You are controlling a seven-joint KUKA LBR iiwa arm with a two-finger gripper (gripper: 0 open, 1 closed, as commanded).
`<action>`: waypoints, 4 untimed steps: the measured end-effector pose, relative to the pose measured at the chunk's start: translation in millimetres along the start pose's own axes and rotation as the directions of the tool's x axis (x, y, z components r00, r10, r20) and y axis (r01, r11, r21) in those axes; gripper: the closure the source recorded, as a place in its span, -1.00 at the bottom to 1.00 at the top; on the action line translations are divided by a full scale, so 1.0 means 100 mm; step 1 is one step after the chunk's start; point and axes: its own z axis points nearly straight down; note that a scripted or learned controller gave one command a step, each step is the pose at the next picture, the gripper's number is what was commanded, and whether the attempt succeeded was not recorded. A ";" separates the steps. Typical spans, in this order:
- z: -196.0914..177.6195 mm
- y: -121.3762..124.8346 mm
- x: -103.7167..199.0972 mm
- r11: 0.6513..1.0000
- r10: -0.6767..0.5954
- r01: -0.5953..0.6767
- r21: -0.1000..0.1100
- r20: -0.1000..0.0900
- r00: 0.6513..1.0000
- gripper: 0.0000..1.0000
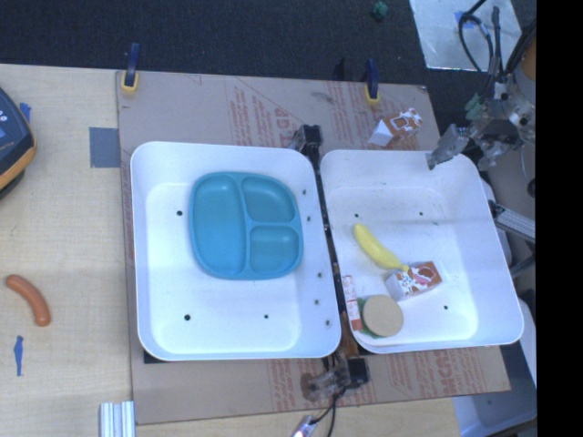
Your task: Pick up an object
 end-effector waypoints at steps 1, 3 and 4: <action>1.21 -0.30 0.32 1.000 0.001 -0.001 0.002 0.000 1.000 -1.00; 1.68 -0.45 0.74 1.000 -0.003 0.003 0.003 0.002 1.000 1.00; 0.78 -0.64 1.60 1.000 -0.001 0.001 0.000 -0.001 1.000 1.00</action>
